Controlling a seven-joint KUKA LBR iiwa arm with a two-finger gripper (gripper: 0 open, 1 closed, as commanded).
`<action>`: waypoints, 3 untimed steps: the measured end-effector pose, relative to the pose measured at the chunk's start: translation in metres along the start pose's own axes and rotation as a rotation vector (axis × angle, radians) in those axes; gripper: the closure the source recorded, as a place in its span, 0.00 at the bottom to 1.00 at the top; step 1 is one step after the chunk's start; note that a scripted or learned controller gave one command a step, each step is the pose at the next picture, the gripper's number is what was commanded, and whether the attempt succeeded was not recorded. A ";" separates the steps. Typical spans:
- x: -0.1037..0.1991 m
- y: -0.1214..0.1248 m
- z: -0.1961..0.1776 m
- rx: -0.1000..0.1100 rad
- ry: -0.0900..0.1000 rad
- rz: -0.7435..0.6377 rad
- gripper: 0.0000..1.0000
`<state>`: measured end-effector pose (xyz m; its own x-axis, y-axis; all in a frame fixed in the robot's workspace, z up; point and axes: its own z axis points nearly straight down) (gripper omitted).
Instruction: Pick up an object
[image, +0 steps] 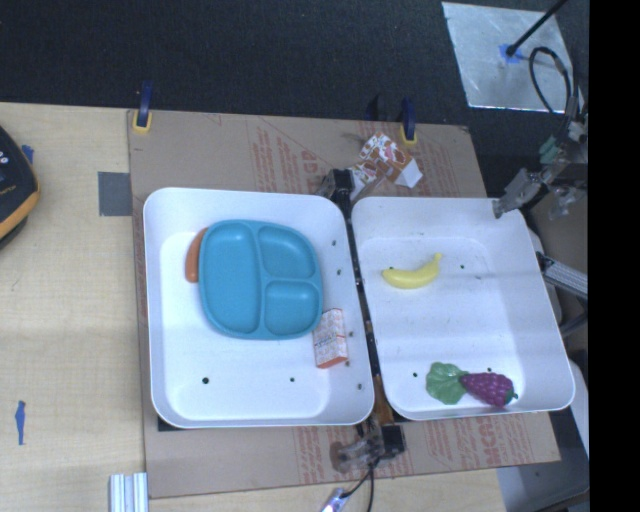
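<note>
Banana time in the right bin (480, 325): a small yellow toy banana (412, 273) lies flat on the white floor of the bin's far half, curved ends turned up and away, nothing touching it. It looks like light, hard moulded plastic, smooth and probably a bit slippery, so the safest bite would be across the thick middle of the curve rather than at a tapered tip, where it could squirt out.

Down at the near edge of the same bin, a purple bunch of grapes (490, 388) sits right against a green leafy piece (445, 383). Both look light too, but they are crowded together and bumpy, a harder pick.

Over in the left bin (250, 390), a blue divided plate (262, 278) lies over an orange piece (191, 258), with a small packet (330, 338) just beside the plate's near corner. The plate is broad and flat, an awkward grab.

And the tool (522, 190)? A grey shape at the right bin's far right corner, up off the floor as best I can judge; released or clenched, I cannot tell. The banana lies to its left and nearer the camera, the closest candidate; the grapes are well apart from it.
</note>
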<state>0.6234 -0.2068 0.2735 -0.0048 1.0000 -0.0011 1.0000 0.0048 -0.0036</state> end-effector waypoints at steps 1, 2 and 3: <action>-0.004 0.000 0.119 0.002 0.000 -0.001 0.00; -0.004 -0.023 0.182 0.000 0.000 -0.001 0.00; -0.005 0.034 0.090 -0.004 0.000 0.000 0.00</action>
<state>0.6569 -0.2120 0.1837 -0.0043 1.0000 -0.0007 1.0000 0.0043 0.0003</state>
